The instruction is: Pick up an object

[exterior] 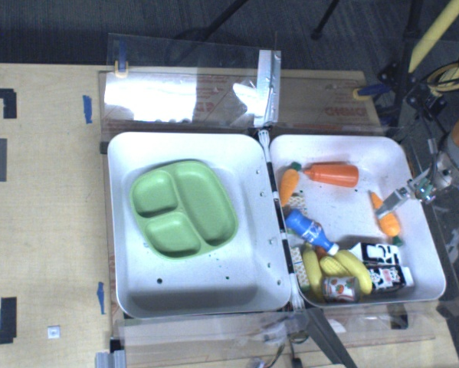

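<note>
The right bin (367,146) holds several toy items. An orange bottle (332,174) lies at the back with a small carrot (289,183) to its left. A blue bottle (309,231) lies in the middle, above yellow bananas (344,265) and a small can (338,287). A black-and-white carton (383,266) rests at the front right. Another small carrot (388,223) lies near the right wall. My gripper (410,192) reaches in over the bin's right rim, just above and right of that carrot, and nothing shows held in it.
The left bin (129,282) holds a green divided plate (184,206). A clear plastic sheet (191,90) stands behind the bins. Cables and stands (421,90) crowd the back right, beside the arm (447,159).
</note>
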`<state>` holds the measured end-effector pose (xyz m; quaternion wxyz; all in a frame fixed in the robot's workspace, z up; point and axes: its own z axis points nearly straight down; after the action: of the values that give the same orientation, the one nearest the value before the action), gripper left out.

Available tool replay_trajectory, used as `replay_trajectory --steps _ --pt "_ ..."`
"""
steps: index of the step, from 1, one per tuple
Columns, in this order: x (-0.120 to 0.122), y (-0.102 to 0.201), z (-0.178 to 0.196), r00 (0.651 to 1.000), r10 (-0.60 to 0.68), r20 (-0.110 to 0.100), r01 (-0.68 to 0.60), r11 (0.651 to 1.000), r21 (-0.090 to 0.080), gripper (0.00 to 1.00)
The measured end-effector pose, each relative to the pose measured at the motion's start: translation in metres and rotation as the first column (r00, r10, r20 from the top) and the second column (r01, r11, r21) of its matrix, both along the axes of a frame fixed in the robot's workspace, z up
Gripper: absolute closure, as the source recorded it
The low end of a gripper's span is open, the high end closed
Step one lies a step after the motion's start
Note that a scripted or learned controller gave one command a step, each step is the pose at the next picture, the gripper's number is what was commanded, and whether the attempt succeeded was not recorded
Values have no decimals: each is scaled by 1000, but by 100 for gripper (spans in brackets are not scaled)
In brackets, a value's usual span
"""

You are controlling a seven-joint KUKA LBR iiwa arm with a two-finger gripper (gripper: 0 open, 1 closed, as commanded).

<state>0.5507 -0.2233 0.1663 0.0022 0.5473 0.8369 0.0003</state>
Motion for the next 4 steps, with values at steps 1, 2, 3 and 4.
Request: replay_trajectory --steps 1,2,3,4 --pt "17 9 -79 999 34 2 -34 999 11 0" --pt "18 7 -68 999 33 7 -33 999 4 100" --pt "10 5 -80 997 76 -1 -76 997 2 100" --pt "10 62 47 1000 0 -2 0 1000 1 100"
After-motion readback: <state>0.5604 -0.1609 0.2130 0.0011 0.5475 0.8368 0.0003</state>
